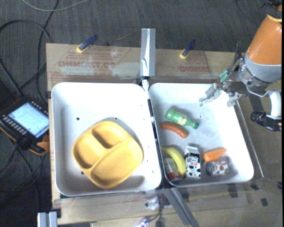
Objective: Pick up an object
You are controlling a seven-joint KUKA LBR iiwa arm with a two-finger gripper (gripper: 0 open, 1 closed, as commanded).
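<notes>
Nothing is picked yet: the gripper (209, 97) hangs open and empty above-right of the green bottle (181, 117), which lies untouched.

Mounted above the bench (132, 63) and looking down at a slant, from the near long side toward the far edge. Set back enough to take in both the left bin (61, 126) and the right bin (236, 141) whole, plus dark floor (132, 8) beyond and a handheld screen (23, 119) at far left. Catches the arm (267, 41) entering from the right, cut off by the frame edge.
</notes>
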